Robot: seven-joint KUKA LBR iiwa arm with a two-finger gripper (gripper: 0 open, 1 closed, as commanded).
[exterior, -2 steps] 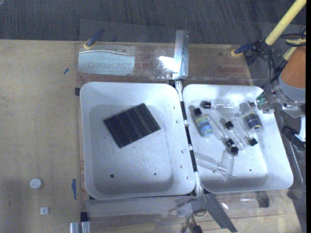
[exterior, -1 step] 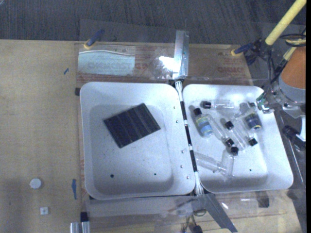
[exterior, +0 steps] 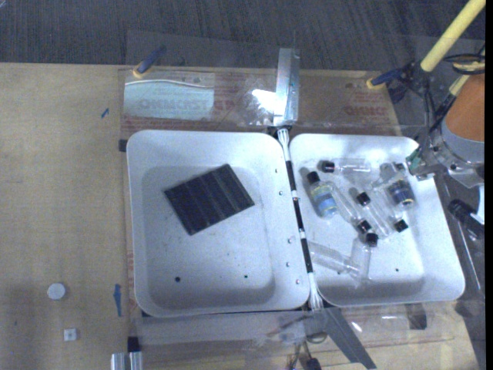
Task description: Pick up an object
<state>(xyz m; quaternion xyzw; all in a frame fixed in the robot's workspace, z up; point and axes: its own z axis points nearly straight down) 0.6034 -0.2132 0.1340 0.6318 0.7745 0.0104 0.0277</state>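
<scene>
Hand beside clear vials

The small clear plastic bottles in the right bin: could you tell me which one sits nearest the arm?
The black-capped clear bottle with the blue label, toward the right bin's upper right; the other blue-labelled one lies near the divider.

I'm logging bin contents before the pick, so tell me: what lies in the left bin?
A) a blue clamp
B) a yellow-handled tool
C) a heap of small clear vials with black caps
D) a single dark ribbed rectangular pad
D: the dark ribbed pad lies alone, flat and turned at an angle, on the floor of the left bin, while the small clear vials are scattered in the right bin.
</scene>
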